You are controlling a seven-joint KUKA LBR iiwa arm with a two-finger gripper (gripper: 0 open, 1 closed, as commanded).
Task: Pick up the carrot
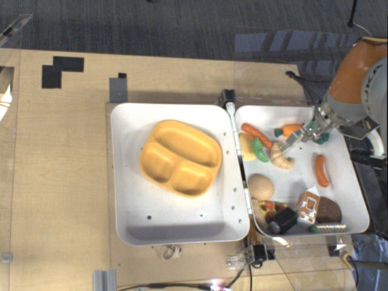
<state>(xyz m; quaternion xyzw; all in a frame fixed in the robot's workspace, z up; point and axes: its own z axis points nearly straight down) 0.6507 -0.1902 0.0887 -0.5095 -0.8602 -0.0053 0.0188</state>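
Nearest the camera: front wall of the right bin (315, 230), with a black cylindrical item (282, 220), a small printed carton (308, 205) and a dark brown rounded piece (329, 209) lying against it.

Carrot (291, 129): orange with a green tip, lying near the back wall of the right bin, on the bin floor. Status: not lifted.

Gripper (291, 139): lowered into the right bin, just beside the carrot, pale fingers (297, 137) pointing toward the croissant. Whether they stand apart or together cannot be told from this angle. Nothing is seen between them. No grasp shown.

Task progress, as judged: approach made, pick-up outstanding. Closing on the carrot and raising it clear of the bin remain.

Adjacent items, right bin:
- Croissant (280, 156), tan, at the fingertips; contact possible, not certain.
- Red-and-green chilli pepper (257, 136), left of the carrot.
- Green pod (260, 152), below the pepper.
- Yellow piece (246, 146), against the left wall.
- Sausage (321, 170), orange-red, toward the right wall, apart from the carrot.
- Beige round item (261, 186), mid-bin.

Left bin (130, 180): holds a yellow three-compartment tray (180, 156), well apart from the carrot.

Arm (357, 77): grey with orange band, entering from the right.
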